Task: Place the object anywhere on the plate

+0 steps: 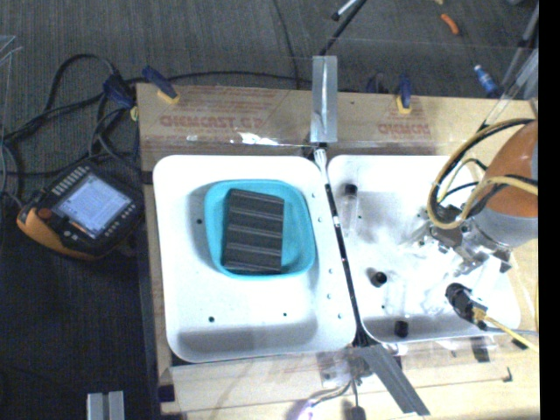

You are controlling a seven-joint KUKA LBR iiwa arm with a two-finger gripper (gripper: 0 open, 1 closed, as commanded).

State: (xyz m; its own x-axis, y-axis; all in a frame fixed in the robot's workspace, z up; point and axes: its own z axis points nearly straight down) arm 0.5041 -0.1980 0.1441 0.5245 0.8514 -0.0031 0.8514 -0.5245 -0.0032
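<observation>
A dark grey ribbed block (254,229) lies flat on the blue plate (300,234), which sits in the left white bin (184,322). The block covers most of the plate's middle, and blue rim shows all around it. My gripper (455,261) hangs over the right side of the right bin (385,226), well away from the plate and block. The orange band of the arm (516,173) and looped cables sit above it. The wrist and cables hide the gripper's tips.
Small black bits (378,278) (400,328) (349,189) dot the right bin's floor. A raised divider (337,234) separates the two bins. A handheld control pendant (83,210) lies on the floor to the left, off the bench.
</observation>
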